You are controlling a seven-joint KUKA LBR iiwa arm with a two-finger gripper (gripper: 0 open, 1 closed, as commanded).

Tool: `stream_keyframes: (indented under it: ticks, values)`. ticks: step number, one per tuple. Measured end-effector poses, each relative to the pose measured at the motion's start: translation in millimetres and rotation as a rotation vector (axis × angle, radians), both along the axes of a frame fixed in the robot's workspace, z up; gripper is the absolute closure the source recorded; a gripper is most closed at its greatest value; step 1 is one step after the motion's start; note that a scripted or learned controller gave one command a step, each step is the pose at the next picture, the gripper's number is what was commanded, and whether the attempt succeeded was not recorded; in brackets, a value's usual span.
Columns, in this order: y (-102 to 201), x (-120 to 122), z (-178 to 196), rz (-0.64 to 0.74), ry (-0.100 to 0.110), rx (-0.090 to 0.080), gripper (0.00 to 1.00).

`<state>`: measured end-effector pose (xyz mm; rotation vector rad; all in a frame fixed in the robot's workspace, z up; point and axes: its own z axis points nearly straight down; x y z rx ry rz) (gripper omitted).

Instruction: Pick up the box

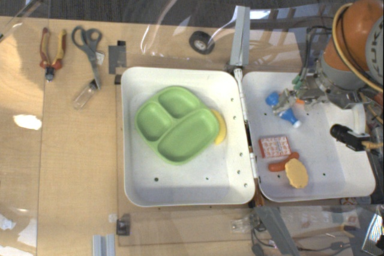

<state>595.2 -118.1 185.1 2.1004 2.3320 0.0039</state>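
The box is small and flat, with a red and white printed face. It lies in the right bin, near that bin's left wall. My gripper hangs over the back part of the same bin, above and to the right of the box and well apart from it. Its tip is close to two blue pieces. The grey arm with its orange band comes in from the right.
A red sausage-shaped toy and a yellow round piece lie just in front of the box. The left bin holds a green divided plate with a yellow item under its right edge. Pliers, scissors and a tape roll lie on the bench.
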Motion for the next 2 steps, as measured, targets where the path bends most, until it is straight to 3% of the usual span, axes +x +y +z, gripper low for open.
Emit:
stream_keyframes:
  ticks: [1, 2]
  values:
    - [29, -33, -77, 0.057, 0.001, 0.000, 0.00]
    - [10, -89, -88, 0.026, -0.006, -0.002, 0.00]
